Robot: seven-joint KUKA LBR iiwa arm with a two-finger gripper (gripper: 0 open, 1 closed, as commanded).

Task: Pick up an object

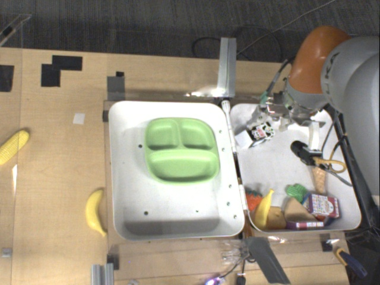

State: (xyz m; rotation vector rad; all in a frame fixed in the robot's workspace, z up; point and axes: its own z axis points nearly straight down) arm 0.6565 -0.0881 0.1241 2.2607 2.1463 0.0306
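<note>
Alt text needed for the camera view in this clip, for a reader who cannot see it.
A grey arm with an orange band reaches from the right, its end effector low over the upper-left part of the right bin. Small items are piled along that bin's near edge, including a small carton. The left bin holds a green divided tray; a banana lies on the bench outside it.

A green three-compartment plastic tray (181,149) lies in the left white bin (127,218), while small toy items (294,206) crowd the right white bin's (270,159) near edge.
</note>
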